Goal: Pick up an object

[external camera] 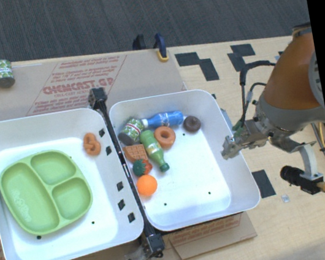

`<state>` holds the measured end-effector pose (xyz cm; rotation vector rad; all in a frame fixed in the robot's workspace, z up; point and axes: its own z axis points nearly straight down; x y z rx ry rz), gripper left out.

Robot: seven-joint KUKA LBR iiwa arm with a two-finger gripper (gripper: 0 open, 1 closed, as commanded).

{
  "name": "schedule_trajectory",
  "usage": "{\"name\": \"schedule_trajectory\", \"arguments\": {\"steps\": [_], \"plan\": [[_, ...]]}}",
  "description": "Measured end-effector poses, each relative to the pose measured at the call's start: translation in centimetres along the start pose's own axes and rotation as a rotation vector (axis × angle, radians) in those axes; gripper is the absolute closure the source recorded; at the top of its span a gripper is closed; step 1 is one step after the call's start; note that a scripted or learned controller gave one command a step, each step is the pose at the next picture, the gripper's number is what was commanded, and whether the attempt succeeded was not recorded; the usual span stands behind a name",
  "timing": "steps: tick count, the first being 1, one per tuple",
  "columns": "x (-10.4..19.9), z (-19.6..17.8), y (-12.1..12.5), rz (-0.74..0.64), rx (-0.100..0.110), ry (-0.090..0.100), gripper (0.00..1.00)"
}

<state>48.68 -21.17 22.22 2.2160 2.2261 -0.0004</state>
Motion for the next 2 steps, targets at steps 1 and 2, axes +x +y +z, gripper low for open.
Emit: {"name": "schedule_trajectory", "arguments": {"steps": [1, 2], "plan": [[0.1, 0.3, -1.0, -0.001, 0.002, 0.001, 1.0], [0.0, -4.7, -0.9, -0.002, -0.004, -0.002, 1.0]]}}
